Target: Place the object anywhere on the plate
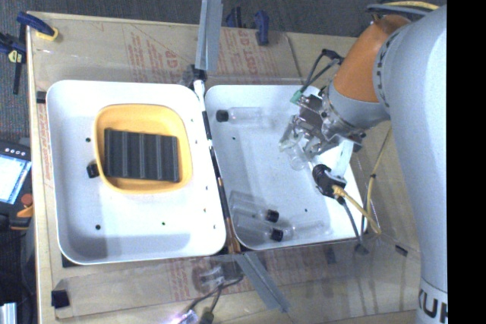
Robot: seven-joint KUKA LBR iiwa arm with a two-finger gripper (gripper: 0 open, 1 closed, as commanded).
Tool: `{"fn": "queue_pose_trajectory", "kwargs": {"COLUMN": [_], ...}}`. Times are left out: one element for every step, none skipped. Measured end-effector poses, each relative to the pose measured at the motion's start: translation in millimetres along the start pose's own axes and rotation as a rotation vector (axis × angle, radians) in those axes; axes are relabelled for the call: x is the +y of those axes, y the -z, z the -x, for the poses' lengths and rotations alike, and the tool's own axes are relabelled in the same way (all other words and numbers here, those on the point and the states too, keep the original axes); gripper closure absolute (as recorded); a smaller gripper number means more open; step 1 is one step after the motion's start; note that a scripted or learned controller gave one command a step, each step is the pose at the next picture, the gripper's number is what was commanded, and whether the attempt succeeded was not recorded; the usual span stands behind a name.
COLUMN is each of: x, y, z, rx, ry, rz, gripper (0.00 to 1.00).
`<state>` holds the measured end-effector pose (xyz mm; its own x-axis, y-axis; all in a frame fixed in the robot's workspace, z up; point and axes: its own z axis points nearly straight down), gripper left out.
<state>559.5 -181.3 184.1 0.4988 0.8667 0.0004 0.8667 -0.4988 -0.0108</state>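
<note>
The gripper (306, 139) is hung over the right bin (250, 163); whether it is closed cannot be told. A slick clear bottle (262, 220) could be fumbled and dropped short of the plate (144, 116).

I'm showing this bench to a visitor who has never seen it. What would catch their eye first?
Most likely the yellow plate with a dark ribbed block on it, sitting in the left bin. Next, the big grey arm with its orange band reaching in from the right, its gripper over the right bin. Clear plastic tubes with black caps lie in that bin's near corner.
</note>
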Motion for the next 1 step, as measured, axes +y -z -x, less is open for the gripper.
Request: {"fn": "queue_pose_trajectory", "kwargs": {"x": [-14.7], "y": [85.1], "z": [-36.5], "rx": [-0.001], "ry": [0.108], "rz": [0.008], "gripper": [1.0]}}
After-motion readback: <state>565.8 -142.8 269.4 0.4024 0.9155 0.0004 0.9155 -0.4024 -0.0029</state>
